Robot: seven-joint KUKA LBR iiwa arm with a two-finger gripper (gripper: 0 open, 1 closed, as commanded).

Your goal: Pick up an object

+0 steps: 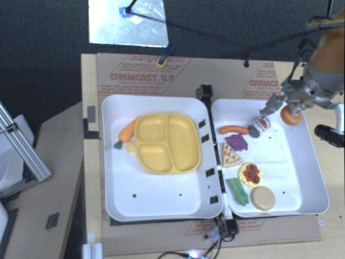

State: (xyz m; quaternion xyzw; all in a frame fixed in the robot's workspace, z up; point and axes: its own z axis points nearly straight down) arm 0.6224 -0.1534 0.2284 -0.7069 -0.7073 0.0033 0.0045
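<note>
Arm: grey KUKA arm with an orange band, reaching in from the right over the upper right corner of the right bin [310, 161].
Gripper: the gripper [265, 115] points down and to the left, low over the upper part of the right bin; whether its tips are spread or pressed together cannot be told from this angle.
Can: a small can [257, 127] with a red and white label and a grey metal end lies on its side just under the gripper tip; contact cannot be judged.
Sausage: an orange-red sausage [233, 129] lies lengthwise just left of the can, its end near the can.
Purple piece: a lumpy purple toy food [236, 142] sits just below the sausage.
Pizza slice: a triangular slice [230, 156] lies beside the purple piece.
Other right-bin items: a round red and yellow piece [250, 174], a green vegetable [237, 191] and a pale tan round [263, 197] lie toward the near edge.
Orange ball: an orange round object [291, 116] sits at the bin's far right rim, beside the wrist.
Left bin: the left bin [116, 198] holds a yellow divided plate [164, 143], with a carrot [127, 130] touching its left edge.
</note>
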